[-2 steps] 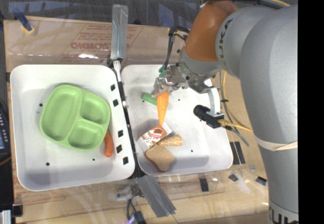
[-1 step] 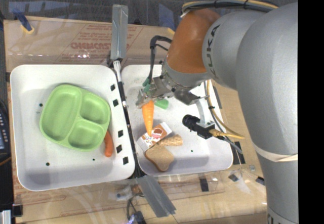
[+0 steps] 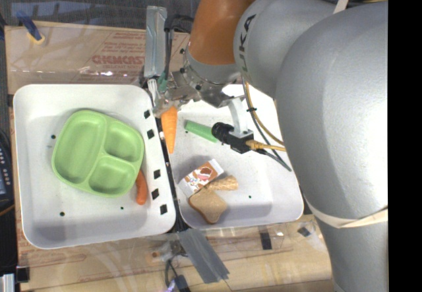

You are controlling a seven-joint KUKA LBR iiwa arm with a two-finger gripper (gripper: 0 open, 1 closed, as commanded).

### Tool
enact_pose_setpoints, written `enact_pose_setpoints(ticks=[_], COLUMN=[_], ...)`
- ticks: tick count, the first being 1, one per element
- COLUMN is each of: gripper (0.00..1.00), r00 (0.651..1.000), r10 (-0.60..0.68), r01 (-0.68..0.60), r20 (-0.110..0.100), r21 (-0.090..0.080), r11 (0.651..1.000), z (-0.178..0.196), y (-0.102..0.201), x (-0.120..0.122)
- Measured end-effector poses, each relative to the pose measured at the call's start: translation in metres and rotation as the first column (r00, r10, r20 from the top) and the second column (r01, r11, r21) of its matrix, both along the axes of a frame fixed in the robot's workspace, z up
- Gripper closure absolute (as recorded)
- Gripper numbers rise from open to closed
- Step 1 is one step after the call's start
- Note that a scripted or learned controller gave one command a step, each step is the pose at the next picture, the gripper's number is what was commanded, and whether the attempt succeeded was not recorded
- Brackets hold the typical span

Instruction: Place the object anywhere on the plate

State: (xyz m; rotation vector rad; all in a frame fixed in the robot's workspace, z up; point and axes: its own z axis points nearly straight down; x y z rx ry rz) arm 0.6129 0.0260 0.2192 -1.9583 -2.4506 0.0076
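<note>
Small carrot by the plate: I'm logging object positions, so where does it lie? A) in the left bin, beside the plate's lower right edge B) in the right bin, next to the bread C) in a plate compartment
A: the small carrot lies on the left bin floor, just off the plate.

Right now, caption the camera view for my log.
Gripper holds a carrot above the divide between bins, green plate waiting in the left bin.

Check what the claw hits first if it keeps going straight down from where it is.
Most likely the carrot hanging at the claw, then the ridge where the two bins meet. Depth is hard to judge from this slanted view.
</note>
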Motion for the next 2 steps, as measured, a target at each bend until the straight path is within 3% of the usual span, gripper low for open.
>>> enact_pose_setpoints(ticks=[1, 2], gripper=[1.0, 0.0], r00=[0.992, 0.992], r10=[-0.125, -0.127], r01=[0.125, 0.127], r20=[-0.005, -0.004], r21=[-0.002, -0.003], r11=[0.992, 0.992], z=[-0.0559, -0.0553], y=[0.0965, 0.0954], x=[-0.0201, -0.0196])
